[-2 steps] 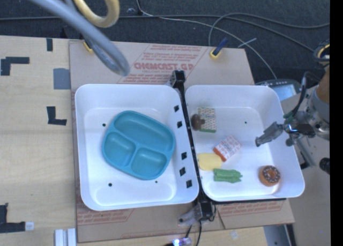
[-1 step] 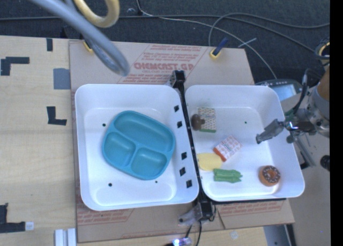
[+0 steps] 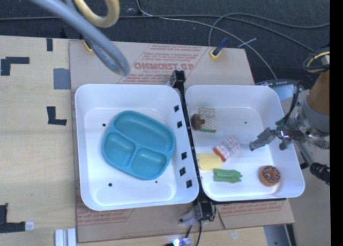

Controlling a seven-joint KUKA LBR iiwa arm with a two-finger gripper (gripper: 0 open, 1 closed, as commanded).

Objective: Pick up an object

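End effector (image 3: 261, 142) over right bin (image 3: 244, 96)

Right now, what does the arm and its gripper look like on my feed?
The arm enters at the right edge: grey body with an orange band above the wrist. The gripper is dark grey metal, slim and angular, with thin dark cables looping beside it.

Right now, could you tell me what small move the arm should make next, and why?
Probably ease the gripper down toward the donut, the nearest item. The gripper hangs over the right bin by its right wall with nothing between its fingers.
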